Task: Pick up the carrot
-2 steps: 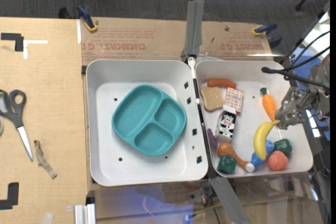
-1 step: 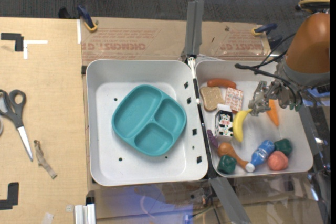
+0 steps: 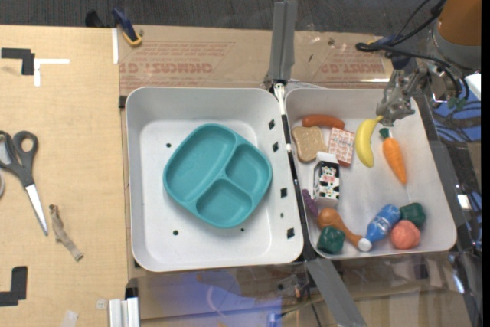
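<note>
Camera view, right bin [image 3: 442, 195]: carrot [image 3: 394, 158] lay slantwise near the right wall, leafy end at the far side, just right of the banana [image 3: 366, 142], with bare floor to its right and near side. Gripper [image 3: 396, 109] hung just beyond the carrot's leafy end, nothing seen between its fingers; their spread could not be told. Left bin [image 3: 138, 188]: teal divided plate [image 3: 218, 175], margins open all round.

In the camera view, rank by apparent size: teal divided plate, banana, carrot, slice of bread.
1. teal divided plate
2. banana and carrot: similar length, too close to rank
3. slice of bread
</note>
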Controlling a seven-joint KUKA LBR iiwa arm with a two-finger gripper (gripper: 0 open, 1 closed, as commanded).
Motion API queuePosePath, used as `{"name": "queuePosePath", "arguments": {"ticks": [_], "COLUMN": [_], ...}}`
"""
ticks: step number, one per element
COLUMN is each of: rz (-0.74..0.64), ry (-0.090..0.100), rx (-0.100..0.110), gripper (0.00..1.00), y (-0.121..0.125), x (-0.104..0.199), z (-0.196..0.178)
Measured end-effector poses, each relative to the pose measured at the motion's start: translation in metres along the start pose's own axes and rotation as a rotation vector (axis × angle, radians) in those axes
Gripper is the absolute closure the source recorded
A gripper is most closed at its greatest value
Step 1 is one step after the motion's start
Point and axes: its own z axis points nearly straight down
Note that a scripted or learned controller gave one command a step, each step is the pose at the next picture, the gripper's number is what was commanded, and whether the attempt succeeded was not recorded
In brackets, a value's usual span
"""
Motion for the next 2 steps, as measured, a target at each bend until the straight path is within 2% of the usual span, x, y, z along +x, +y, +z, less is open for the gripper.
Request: {"name": "queuePosePath", "arguments": {"ticks": [1, 2], "rz": [0.0, -0.205], "ry": [0.001, -0.001], "rx": [0.0, 0.0], "gripper": [0.0, 0.0], "y": [0.0, -0.029], "x": [0.0, 0.004], "z": [0.001, 0.113]}}
